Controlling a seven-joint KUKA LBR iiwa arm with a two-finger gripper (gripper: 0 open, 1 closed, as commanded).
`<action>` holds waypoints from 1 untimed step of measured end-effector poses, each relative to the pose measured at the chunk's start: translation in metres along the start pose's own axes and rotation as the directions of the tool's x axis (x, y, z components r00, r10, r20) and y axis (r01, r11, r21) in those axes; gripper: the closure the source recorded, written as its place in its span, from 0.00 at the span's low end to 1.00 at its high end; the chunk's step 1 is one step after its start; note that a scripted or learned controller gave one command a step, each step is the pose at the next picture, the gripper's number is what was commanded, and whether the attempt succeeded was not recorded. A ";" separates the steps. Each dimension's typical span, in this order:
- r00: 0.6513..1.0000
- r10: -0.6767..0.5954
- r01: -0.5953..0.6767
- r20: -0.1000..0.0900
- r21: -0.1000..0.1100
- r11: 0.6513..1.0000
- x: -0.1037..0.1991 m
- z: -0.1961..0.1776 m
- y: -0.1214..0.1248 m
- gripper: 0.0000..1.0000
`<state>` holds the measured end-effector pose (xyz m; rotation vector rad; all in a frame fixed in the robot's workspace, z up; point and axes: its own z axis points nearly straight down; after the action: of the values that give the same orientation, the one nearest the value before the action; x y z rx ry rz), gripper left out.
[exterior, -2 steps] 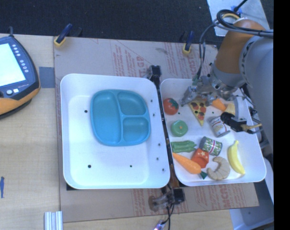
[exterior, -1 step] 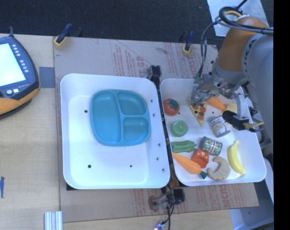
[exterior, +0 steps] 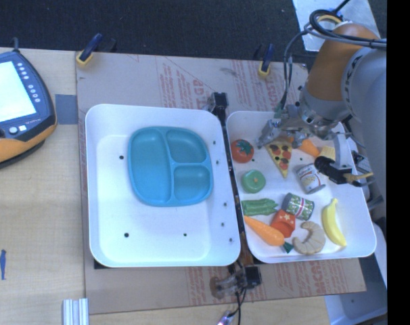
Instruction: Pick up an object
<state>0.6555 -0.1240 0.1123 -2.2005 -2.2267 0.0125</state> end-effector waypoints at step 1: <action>1.000 0.008 -0.008 0.001 -0.010 1.000 -0.012 0.020 0.001 0.00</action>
<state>0.6567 -0.1362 0.0927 -2.2148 -2.2241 0.0030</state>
